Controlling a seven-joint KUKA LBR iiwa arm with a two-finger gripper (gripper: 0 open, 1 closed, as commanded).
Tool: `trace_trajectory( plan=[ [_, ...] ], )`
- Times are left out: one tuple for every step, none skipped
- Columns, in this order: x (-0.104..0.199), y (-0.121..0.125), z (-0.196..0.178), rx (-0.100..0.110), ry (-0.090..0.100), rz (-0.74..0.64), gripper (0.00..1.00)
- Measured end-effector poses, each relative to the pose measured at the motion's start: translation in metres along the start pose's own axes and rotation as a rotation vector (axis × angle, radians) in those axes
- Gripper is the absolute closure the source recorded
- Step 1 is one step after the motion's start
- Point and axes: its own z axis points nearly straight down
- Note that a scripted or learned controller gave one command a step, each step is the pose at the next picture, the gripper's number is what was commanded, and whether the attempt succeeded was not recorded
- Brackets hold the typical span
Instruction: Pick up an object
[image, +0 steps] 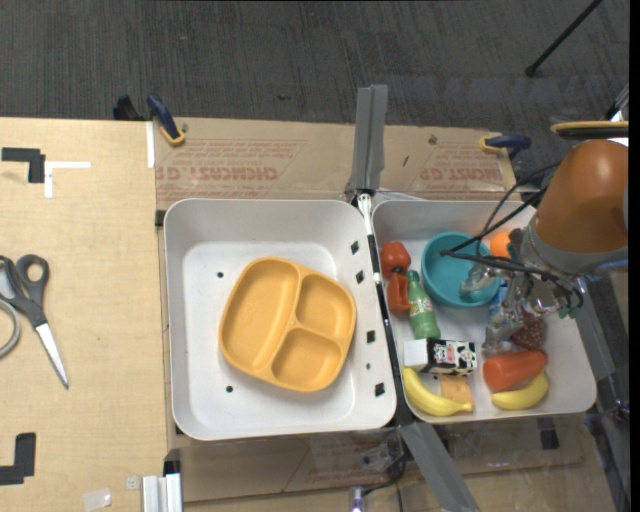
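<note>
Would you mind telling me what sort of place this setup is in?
Probably a robotics lab bench: two white bins clamped over cardboard, toy food like a banana, and scissors beside tape marks.

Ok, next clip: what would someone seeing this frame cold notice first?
Probably the yellow divided plate, lying alone in the left bin. Next, the crowded right bin: a teal bowl at the back, a green bottle beside it, two bananas along the front edge. The arm's orange band looms over that bin, with the gripper down among the items.
</note>
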Motion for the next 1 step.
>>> trace_trajectory(
  plan=[
    [-0.0573, -0.0208, -0.0001, -0.001, -0.002, 0.066, 0.00]
  ],
)
